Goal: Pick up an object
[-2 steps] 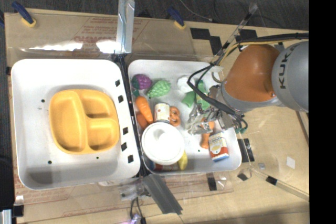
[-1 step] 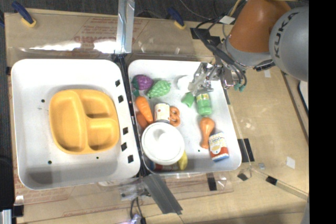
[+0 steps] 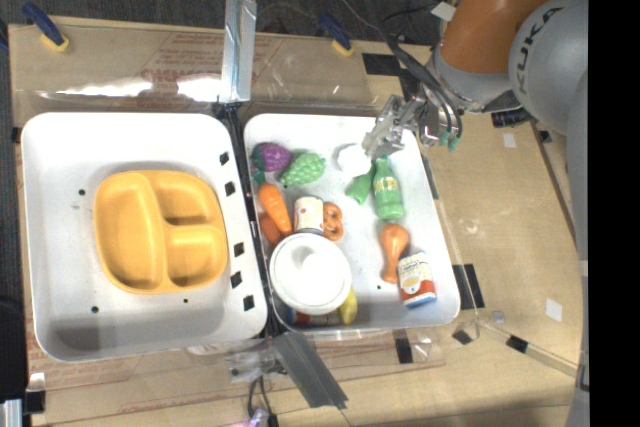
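The arm is reaching in over the right bin [image 3: 448, 245], its jaws hanging above that bin's far right corner; how wide they are standing cannot be told. Just below them, by the bin's right edge, a green bottle [image 3: 387, 192] is lying beside a small white cup [image 3: 350, 156]. Purple grapes [image 3: 270, 157] and a green vegetable [image 3: 306, 169] are sitting near the far left corner, a carrot [image 3: 274, 205] along the left edge, a white bowl [image 3: 311, 270] at the near edge. A yellow divided tray [image 3: 160, 227] is resting in the left bin [image 3: 50, 215].
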